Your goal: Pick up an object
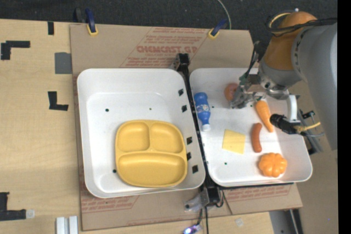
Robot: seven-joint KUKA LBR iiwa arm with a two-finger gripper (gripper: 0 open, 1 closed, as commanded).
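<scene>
The gripper (241, 97) hangs low over the far part of the right bin (299, 175), just beside a small reddish-orange object (231, 91) near the far wall; whether its tips are wide or narrow, I cannot tell, and nothing is visibly between them. That reddish piece is the likeliest target, though it is partly hidden and too small to name; it looks like a light, hard plastic toy, smooth and rounded, so it could squirt out of a pinch unless taken squarely across its widest part. The right bin holds several such items: a blue bottle (202, 109) lying on its side along the left wall, a flat yellow cheese wedge (234, 142) near the middle, an orange carrot (264, 114) just beside the gripper, a short sausage (256, 137) below it, and a small orange pumpkin (272, 165) in the near right corner. The cheese wedge would be awkward, lying flat and thin; the carrot and sausage are slim and stiff, best gripped across their middles; the pumpkin is bulky and ribbed. The left bin (88, 90) holds a yellow divided tray (151, 153), resting toward its near side. Both bins sit on a cardboard sheet (159, 46) on the counter (33, 118).
</scene>
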